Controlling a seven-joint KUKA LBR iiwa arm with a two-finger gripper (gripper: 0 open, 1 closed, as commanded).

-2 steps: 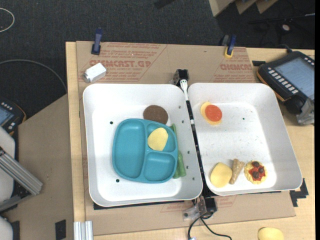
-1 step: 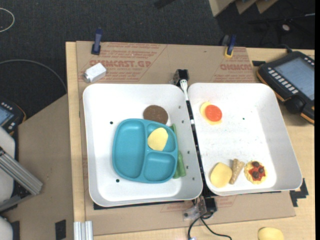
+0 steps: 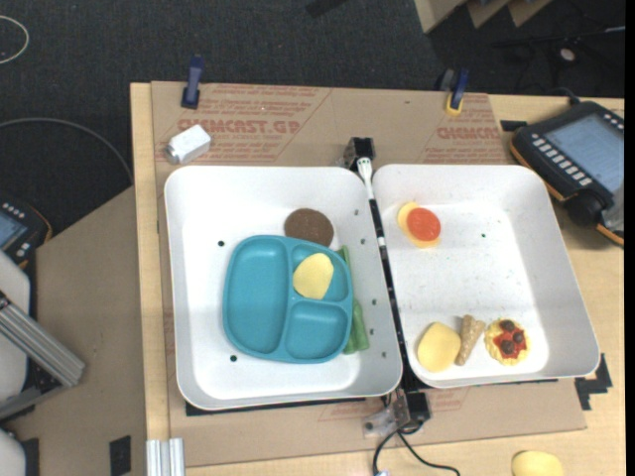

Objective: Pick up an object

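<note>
Dark carpet lies beyond a surface [image 3: 298,117] topped with printed cardboard, which carries the two white bins side by side. In the left bin [image 3: 189,266] sits a teal divided tray [image 3: 263,300] with a yellow piece [image 3: 314,277] in its upper right compartment. A brown disc [image 3: 310,226] touches the tray's far edge, and a green strip [image 3: 355,330] peeks out along its right side. The right bin [image 3: 556,266] holds an orange-topped round [image 3: 423,224] near its far left corner. At its near edge a yellow lump [image 3: 438,346], a tan stick [image 3: 468,338] and a red-dotted tart [image 3: 508,340] lie close together. Whether the pincer is apart or together I cannot tell.
</note>
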